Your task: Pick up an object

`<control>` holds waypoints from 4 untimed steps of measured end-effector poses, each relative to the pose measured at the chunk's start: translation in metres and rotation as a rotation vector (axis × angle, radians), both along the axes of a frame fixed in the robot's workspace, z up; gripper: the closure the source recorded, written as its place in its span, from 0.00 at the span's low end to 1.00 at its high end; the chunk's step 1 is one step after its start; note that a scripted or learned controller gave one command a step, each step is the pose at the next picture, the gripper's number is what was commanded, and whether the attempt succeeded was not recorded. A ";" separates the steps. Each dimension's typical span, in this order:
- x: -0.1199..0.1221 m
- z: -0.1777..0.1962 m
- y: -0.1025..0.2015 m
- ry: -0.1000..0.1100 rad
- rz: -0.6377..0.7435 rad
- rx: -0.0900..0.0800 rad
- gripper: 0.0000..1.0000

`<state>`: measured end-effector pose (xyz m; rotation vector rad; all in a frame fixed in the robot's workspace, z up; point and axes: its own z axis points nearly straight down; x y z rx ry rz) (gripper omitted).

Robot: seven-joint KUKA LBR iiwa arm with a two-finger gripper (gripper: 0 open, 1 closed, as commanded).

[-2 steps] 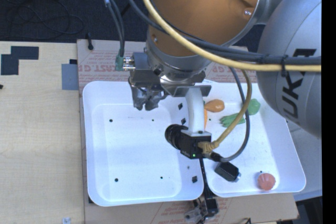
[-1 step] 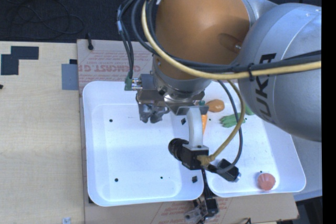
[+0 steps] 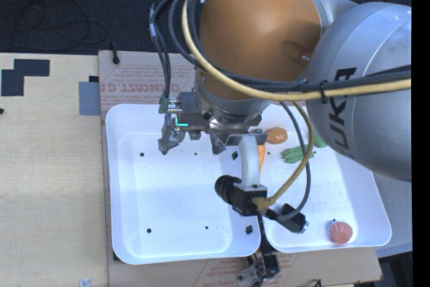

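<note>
Camera view: we see the gripper [image 3: 193,143] low over the far end of the left bin [image 3: 127,212], its two fingers spread apart with nothing between them, so we take it as open and empty. The floor beneath it looks bare, so closing here would likely catch nothing.

Everything worth picking lies in the right bin [image 3: 349,198]. To do the step well, we would shift across the divider, centre the spread fingers over one piece that stands clear of its neighbours, and only then descend and close. The red ball [image 3: 340,232], alone near the front corner, seems the easiest target, though it may roll.

We count two bins, one red ball, one round orange piece [image 3: 276,136], one slim orange piece [image 3: 261,158] and green bits [image 3: 293,155] behind a cable, one or two we cannot tell.
</note>
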<state>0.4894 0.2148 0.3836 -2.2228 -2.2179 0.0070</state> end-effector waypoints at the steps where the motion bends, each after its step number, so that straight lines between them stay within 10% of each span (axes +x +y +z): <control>1: 0.000 0.009 -0.001 0.004 -0.001 -0.002 1.00; 2: 0.000 0.009 -0.001 0.004 -0.003 -0.002 0.00; 3: 0.001 0.018 -0.002 0.007 -0.003 -0.003 1.00; 4: 0.002 0.027 -0.003 0.010 -0.005 -0.005 1.00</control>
